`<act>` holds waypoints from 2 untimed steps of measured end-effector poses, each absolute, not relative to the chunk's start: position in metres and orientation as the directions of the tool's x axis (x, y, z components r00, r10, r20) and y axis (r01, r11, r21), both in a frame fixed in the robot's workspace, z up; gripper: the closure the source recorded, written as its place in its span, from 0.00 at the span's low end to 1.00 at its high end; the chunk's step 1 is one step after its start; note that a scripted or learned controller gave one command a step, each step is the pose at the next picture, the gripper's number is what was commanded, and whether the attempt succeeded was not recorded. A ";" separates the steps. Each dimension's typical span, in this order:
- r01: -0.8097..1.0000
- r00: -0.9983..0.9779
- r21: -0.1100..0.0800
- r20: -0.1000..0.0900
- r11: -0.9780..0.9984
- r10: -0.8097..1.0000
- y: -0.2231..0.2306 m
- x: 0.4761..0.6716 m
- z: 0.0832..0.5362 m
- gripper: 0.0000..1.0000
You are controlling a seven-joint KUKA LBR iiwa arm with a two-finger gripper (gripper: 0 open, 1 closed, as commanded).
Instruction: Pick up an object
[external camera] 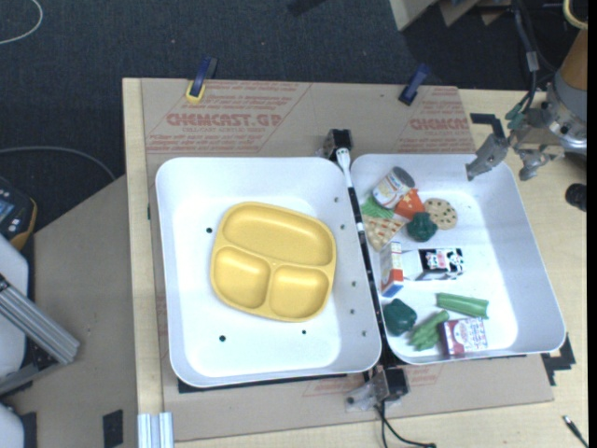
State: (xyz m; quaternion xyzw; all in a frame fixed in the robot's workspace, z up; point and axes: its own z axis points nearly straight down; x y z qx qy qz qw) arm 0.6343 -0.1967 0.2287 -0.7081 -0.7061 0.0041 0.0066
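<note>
The right bin [527, 241] holds several toy foods: a small tin can [394, 187], a round cookie [439, 213], a green broccoli piece [422, 227], a black-and-white milk carton [438, 262], a green bean [462, 302] and a maroon box [464, 336]. My gripper [508, 162] hangs over the bin's far right corner, above and to the right of the cookie. Its fingers [484, 161] are spread open with nothing between them.
A yellow divided plate [273, 261] lies in the left bin [187, 213]. A dark green pepper [399, 315] and a pea pod [427, 329] sit near the right bin's front. Bare white floor runs along the right bin's right side.
</note>
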 end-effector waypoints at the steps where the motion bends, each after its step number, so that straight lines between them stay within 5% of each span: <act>1: 1.000 0.000 -0.001 0.000 0.000 1.000 -0.196 0.637 0.238 0.00; 2: 1.000 -0.002 -0.005 0.001 0.002 1.000 -0.195 0.643 0.193 0.00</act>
